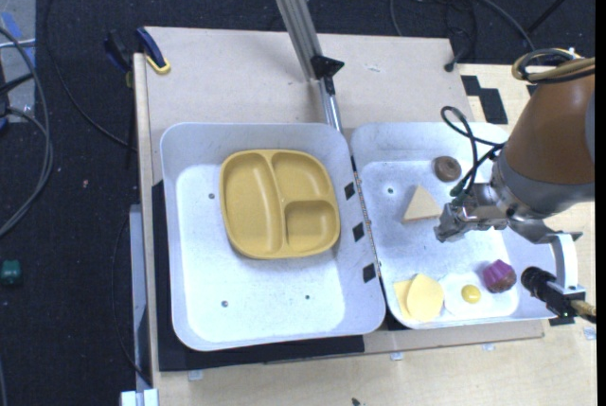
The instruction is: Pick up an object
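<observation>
- Our dark two-finger gripper (453, 226) hangs low in the right white bin (379, 149); how its grip stands we cannot tell.
- Just beside it lies a tan wedge-shaped block (420, 204), probably light, stiff, best pinched across its flat faces.

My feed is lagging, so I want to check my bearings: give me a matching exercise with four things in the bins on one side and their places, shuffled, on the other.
Things:
1. yellow divided tray
2. tan wedge
3. purple piece
4. brown round piece

Places:
A. right bin, near its front right corner
B. left bin, in its upper middle
C. right bin, toward its back, above the tool
D. right bin, just left of the tool

Pairs: 1-B, 2-D, 3-A, 4-C
</observation>
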